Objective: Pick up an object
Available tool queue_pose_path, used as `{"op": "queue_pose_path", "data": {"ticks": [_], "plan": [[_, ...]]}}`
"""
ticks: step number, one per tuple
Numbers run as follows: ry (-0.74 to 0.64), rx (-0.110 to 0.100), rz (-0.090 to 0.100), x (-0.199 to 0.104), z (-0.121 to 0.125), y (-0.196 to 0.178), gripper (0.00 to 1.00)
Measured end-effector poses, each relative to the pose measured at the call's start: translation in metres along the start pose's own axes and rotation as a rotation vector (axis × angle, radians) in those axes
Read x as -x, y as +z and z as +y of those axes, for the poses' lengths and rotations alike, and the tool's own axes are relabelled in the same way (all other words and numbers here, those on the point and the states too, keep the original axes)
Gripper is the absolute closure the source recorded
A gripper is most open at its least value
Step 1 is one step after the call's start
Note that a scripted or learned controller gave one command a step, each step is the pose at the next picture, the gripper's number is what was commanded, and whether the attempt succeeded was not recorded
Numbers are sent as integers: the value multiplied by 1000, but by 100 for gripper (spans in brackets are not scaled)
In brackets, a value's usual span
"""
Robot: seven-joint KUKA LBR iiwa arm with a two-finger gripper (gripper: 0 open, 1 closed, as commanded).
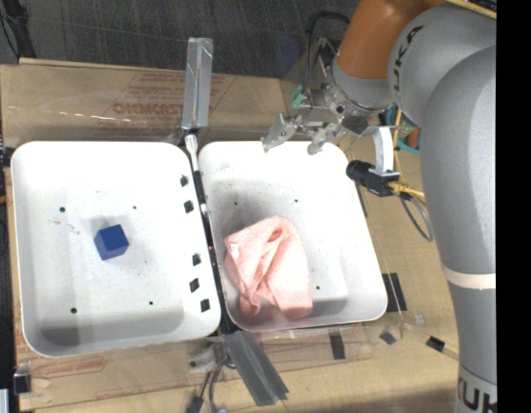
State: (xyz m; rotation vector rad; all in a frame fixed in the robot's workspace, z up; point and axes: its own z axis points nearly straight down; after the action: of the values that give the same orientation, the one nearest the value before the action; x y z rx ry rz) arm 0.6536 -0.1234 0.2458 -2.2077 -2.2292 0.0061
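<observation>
The grey KUKA arm with its orange band [377, 24] comes in from the right, and its two metal fingers [295, 138] hang over the far rim of the right shallow white plastic bin [334, 196]. The fingers are spread wide apart, one tip toward the left near the bin's far edge and the other a little to the right of it, with nothing between them.

Below the fingers in the view, toward the near end of that same bin, lies a crumpled pink cloth [269, 268], bunched into soft folds and resting on the bin floor, well apart from the fingertips. To the left of the fingers and lower in the view, a small blue cube [112, 241] sits on the floor of the left shallow white plastic bin [41, 188], further from the fingers than the cloth is.

The two bins stand side by side, joined along a dark divider with clips. They rest on a brown cardboard-covered surface [101, 101]. A black cable connector [368, 176] juts over the right bin's far right corner, just right of the fingers.
</observation>
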Motion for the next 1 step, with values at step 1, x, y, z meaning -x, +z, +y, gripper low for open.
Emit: {"op": "queue_pose_path", "data": {"ticks": [1], "plan": [[-192,2,0,23,-62,11,0]]}}
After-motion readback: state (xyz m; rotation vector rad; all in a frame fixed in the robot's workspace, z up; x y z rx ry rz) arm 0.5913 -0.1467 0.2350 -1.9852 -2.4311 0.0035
